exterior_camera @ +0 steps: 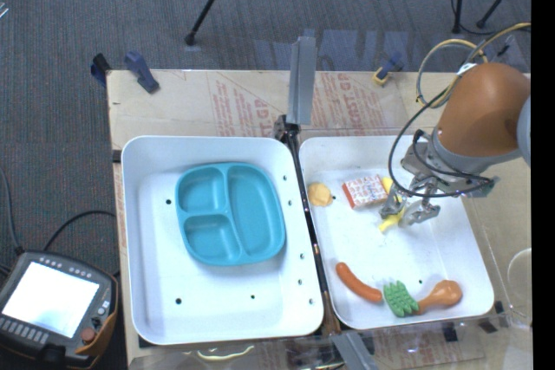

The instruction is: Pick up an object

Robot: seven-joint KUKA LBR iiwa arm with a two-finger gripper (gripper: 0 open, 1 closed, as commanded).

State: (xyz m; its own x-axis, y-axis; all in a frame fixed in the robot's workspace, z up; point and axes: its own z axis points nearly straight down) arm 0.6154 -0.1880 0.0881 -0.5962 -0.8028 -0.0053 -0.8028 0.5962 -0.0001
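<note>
My gripper hangs low over the middle of the right bin, under the orange wrist band. A small yellow piece lies at its lower left tip, touching or nearly touching it. A red and white packet lies just left of the gripper. A rounded yellow item rests by the bin's left wall. Along the front of the bin are an orange sausage, a green ridged piece and an orange-brown drumstick.
The left bin holds a blue divided plate. A grey upright post stands behind the seam between the bins. Cables loop above the wrist at the right. A teach pendant lies off the bench at lower left.
</note>
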